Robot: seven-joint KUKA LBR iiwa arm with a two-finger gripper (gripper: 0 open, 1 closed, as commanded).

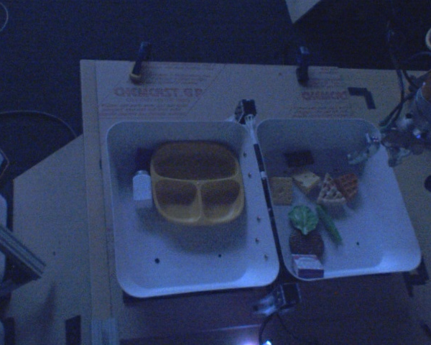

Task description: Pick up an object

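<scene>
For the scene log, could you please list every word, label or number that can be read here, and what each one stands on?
Reddish heading on the pale cardboard sheet behind the left white plastic bin: blurred, not legible.
Smaller lines under that heading: too small to read.
Reddish heading on the cardboard behind the right white plastic bin: blurred, not legible.
Small white and red box in the right bin: any label too small to read.

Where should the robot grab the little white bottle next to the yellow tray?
Probably around the small white bottle's body, coming straight down from above. It seems to stand apart in the left bin, but the yellow divided tray sits close on one side, so the gripper fingers would best close along the free sides.
</scene>
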